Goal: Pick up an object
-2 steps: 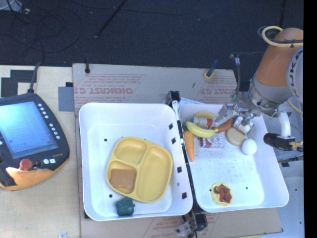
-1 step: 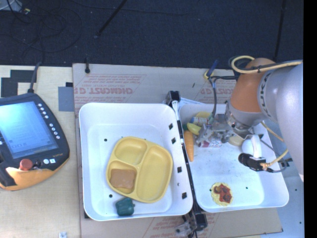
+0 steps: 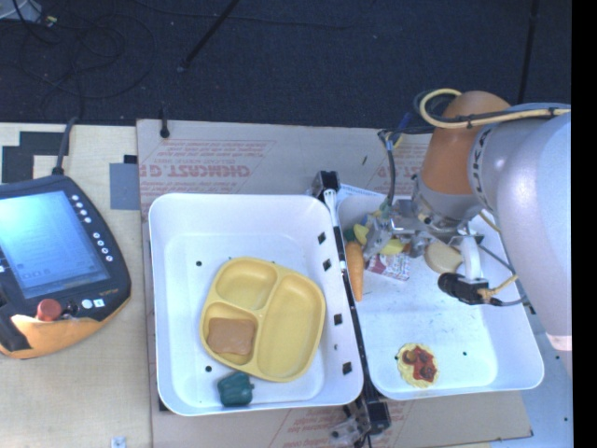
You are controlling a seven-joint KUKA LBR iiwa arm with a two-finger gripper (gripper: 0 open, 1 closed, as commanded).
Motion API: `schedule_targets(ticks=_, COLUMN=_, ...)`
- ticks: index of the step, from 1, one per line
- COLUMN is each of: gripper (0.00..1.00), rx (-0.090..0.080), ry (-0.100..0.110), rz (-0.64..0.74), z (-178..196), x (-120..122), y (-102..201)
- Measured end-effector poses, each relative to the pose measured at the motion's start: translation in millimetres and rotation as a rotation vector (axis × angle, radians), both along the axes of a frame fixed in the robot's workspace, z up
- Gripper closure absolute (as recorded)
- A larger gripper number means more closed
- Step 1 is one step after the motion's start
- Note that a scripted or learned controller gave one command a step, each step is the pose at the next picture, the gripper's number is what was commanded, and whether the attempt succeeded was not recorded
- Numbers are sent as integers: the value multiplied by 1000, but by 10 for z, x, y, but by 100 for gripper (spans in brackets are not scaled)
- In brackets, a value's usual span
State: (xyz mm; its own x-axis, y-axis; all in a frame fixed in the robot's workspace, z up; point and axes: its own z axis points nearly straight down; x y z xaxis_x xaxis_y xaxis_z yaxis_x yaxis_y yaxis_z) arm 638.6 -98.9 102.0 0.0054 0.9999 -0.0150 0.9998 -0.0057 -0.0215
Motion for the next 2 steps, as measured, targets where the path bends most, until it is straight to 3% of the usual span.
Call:
schedule_targets(ticks=1, gripper=0, rx=-9, ry=-49, rz=-2, z=-76, x=-277, y=8)
schedule_targets(ticks=2, gripper=0, rx=-7, ry=-13, rz=-1, z=-121, x=39, y=14)
